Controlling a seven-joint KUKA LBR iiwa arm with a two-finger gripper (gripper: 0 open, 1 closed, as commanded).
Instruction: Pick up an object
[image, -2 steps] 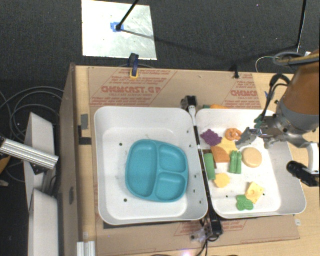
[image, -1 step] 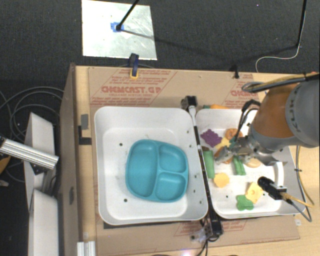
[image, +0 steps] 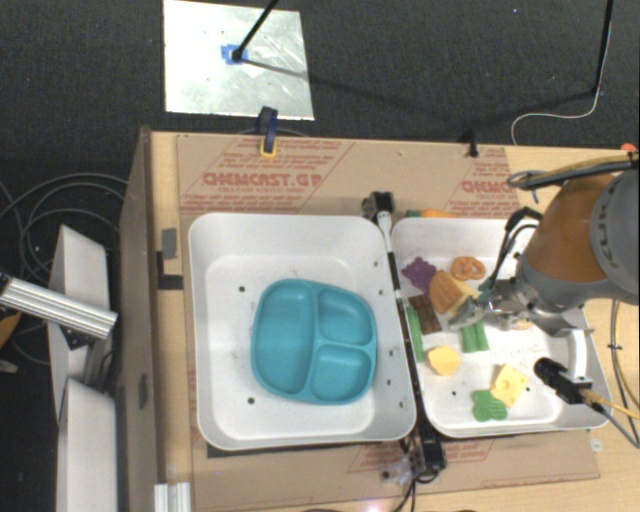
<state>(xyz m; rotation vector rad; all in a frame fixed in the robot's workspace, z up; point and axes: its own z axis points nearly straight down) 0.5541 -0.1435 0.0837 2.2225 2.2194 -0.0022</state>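
Two white bins sit side by side on the tabletop (image: 300, 165); the left bin (image: 225, 260) carries one blue divided plate (image: 313, 340), three compartments counted; the right bin (image: 520, 420) holds the small stuff: one purple piece (image: 419, 270), one round pretzel-like piece (image: 466, 268), one tan block (image: 447, 292), one dark brown bar (image: 428, 318), one green stick (image: 474, 338), two yellow pieces (image: 444, 360) (image: 510, 384), one green shape (image: 489, 405); the arm (image: 580, 245) hangs over the right bin, gripper (image: 487, 312) low beside the tan block and the green stick; whether the jaws are apart or together, I cannot tell, it's a blur there; beyond the tabletop, dark carpet (image: 80, 90), cables (image: 60, 200), a shiny sheet (image: 238, 60); open floor in the right bin lies near its front-right corner.
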